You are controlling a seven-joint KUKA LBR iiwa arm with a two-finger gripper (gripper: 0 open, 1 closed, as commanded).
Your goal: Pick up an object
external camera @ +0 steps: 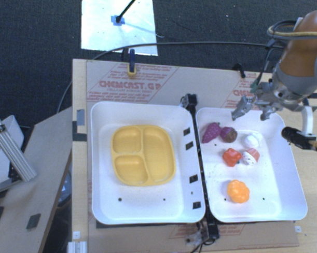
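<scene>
Approach step, nothing picked yet. Tool [253, 109] up over the far edge of the right bin [291, 177], fingers [241, 109] spread wide with nothing between them, well clear of the bin floor by the look of it.

Candidates all in that right bin, nearer the camera than the tool. Closest: brown lump [229, 134], just below-left of the tool, touching or nearly touching the purple piece [211, 132] on its left. White ball [251, 139] right below the tool, against the white floor, hard to make out. Red piece [231, 157] and a red-and-white piece [250, 156] side by side a bit further down, looks like touching. Orange piece [238, 191] furthest from the tool, sitting alone, well apart from the rest.

Next move, judged: pick one target, shift over it, drop straight down, close. Orange piece looks the cleanest grab since nothing crowds it. Brown lump is a shorter trip but the purple piece alongside could get bumped or wedged in.

Elsewhere: left bin [104, 199] far left of the tool holds a yellow divided tray [143, 154]; black divider strip [195, 150] between bins. Counter [160, 84] behind, blue-and-yellow clip [131, 64] on its far edge. Nothing blocking a straight descent; bin wall just under the tool worth clearing.
</scene>
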